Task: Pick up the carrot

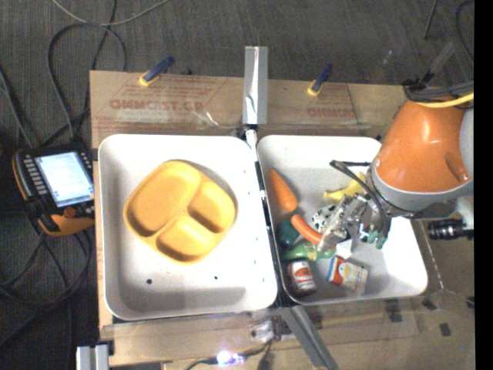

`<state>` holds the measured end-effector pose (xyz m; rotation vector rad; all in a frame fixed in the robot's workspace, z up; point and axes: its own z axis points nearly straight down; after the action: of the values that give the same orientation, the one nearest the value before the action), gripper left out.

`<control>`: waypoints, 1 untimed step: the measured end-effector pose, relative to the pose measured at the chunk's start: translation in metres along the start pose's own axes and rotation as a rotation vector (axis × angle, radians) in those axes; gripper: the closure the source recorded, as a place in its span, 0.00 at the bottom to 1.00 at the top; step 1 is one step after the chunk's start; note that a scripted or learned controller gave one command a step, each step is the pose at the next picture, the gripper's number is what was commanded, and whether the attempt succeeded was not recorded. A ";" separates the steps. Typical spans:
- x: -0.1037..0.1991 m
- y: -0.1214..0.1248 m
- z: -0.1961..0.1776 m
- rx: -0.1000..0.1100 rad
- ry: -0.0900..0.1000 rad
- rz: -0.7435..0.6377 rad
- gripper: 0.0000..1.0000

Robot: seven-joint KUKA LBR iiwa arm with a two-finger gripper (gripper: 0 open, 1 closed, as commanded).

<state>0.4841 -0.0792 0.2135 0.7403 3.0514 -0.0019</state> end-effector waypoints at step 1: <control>0.018 0.037 -0.020 -0.004 -0.001 -0.774 1.00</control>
<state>0.4847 -0.0378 0.2338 -0.4663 3.1035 0.0034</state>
